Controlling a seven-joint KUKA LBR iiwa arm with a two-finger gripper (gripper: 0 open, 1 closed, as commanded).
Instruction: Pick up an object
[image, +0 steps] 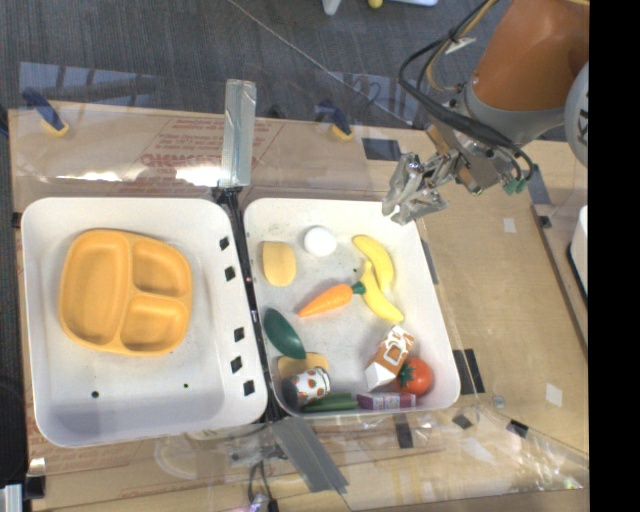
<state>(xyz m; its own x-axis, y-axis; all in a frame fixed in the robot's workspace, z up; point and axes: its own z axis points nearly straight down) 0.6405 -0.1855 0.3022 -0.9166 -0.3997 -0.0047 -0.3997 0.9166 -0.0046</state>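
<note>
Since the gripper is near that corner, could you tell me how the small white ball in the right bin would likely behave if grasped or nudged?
The white ball looks round and smooth, so it would probably roll on the right bin floor if nudged. Its curved surface could slip from the gripper unless centred. It sits apart from the banana, leaving room to approach.

The right bin (432, 300) held toy food: a white egg (320, 241), a banana (378, 275) along the right side, a carrot (326, 301) lying mid-bin, a tomato (417, 377) and a small carton (390, 357) in the near right corner.
</note>
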